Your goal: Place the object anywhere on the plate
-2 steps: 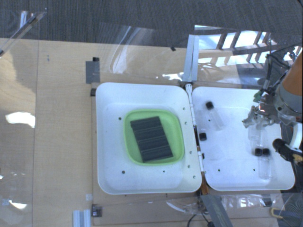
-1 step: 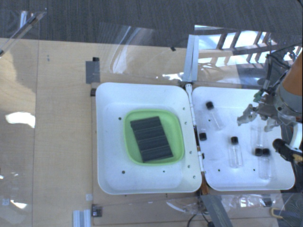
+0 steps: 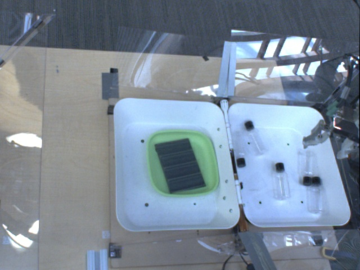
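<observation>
A green square plate (image 3: 210,163) sits in the left white bin (image 3: 129,167). A dark grey ridged block (image 3: 179,165) lies flat on the plate, slightly turned, within its rim. My gripper (image 3: 315,135) hangs at the right side of the right bin (image 3: 292,218), far from the plate and block. Nothing shows in its grasp. The arm (image 3: 343,108) behind it is partly cut off by the view's edge.
Several small clear vials with black caps lie scattered in the right bin, among them one (image 3: 252,135) at the back left, one (image 3: 280,181) in the middle and one (image 3: 314,196) at the front right. A loose black cap (image 3: 241,162) lies by the divider.
</observation>
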Action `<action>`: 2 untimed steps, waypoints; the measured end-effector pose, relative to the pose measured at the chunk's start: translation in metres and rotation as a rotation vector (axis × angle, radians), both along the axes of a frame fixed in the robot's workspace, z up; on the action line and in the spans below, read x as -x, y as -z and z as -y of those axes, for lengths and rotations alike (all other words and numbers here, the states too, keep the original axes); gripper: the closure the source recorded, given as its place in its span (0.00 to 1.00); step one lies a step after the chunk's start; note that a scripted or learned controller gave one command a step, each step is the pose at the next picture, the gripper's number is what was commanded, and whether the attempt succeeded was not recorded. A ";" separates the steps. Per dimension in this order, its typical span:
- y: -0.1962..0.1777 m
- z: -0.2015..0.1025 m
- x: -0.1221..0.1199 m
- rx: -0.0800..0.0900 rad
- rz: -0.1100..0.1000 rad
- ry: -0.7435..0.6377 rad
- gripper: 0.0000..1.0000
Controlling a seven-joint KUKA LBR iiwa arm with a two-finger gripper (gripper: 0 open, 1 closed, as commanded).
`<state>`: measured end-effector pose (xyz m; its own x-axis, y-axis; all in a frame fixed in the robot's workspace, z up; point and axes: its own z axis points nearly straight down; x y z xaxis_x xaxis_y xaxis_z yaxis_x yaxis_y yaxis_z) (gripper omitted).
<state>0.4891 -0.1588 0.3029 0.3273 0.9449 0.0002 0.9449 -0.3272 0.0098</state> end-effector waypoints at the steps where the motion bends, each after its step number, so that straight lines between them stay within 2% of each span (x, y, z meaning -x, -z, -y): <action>1: 0.001 0.023 0.000 0.000 0.000 0.105 0.00; 2: 0.025 0.034 -0.002 -0.002 -0.005 0.169 0.00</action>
<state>0.4907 -0.1925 0.2776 0.4815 0.8765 0.0004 0.8764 -0.4815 0.0046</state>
